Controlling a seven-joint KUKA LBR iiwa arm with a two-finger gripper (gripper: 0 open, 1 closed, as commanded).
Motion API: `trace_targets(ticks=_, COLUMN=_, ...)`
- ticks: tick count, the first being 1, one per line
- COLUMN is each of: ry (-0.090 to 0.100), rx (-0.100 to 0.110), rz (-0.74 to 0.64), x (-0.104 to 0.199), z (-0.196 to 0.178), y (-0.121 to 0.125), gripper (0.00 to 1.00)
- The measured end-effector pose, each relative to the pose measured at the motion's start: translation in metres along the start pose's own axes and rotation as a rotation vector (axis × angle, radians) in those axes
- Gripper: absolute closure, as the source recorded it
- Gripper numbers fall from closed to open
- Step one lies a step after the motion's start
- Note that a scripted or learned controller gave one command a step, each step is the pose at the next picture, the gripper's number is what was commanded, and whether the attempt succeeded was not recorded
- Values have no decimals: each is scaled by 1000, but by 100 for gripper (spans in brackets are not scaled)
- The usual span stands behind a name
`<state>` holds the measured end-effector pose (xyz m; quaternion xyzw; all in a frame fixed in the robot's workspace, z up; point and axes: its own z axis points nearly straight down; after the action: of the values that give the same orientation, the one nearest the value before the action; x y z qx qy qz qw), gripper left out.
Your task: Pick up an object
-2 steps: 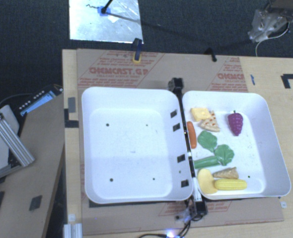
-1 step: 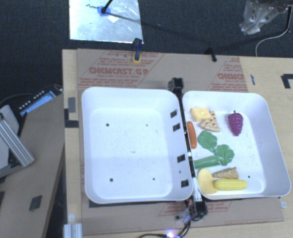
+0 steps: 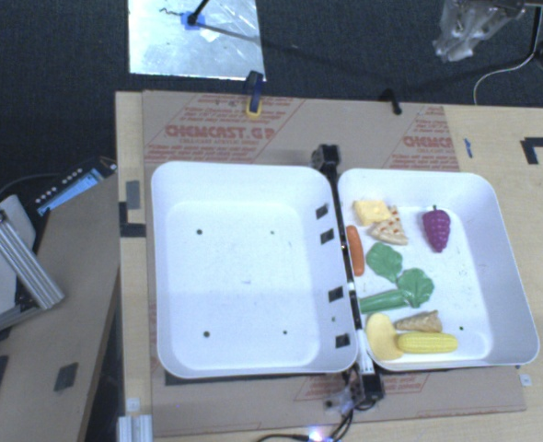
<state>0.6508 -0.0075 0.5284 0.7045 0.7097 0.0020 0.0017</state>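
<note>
Dark carpet surrounds the counter (image 3: 281,122), which carries two shallow white bins side by side on a printed cardboard sheet. Up at the far right corner, off the counter's back edge, hangs the pincer (image 3: 463,28), pale and blurred; whether it is open or closed cannot be told, and nothing can be seen held in it.

Nearest to the pincer, below and slightly left of it, is the right bin (image 3: 506,274) with all the toy food. A purple grape bunch (image 3: 436,228) lies closest, well apart from the pincer, with bare white floor around it and toward the bin's right wall. Left of the grapes sit a yellow piece (image 3: 370,211) touching a pizza slice (image 3: 389,228), then an orange carrot (image 3: 355,250) along the bin's left wall. Farther from the pincer lie green leafy pieces (image 3: 402,276), crowded together. Farthest, at the near rim, a corn cob (image 3: 427,343), a tan wedge (image 3: 421,321) and a yellow pear-like fruit (image 3: 379,334) are packed close.

Beyond the black hinged divider, the left bin (image 3: 244,265) lies farther left. A reflective sheet (image 3: 193,26) rests on the carpet, far left of the pincer.
</note>
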Motion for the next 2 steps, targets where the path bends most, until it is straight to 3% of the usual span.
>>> trace_targets(ticks=1, ry=0, rx=3, rz=1, x=24, z=-8, y=-36, gripper=100)
trace_targets(ticks=2, ry=-3, rx=1, rz=9, x=-11, z=-6, y=19, gripper=100)
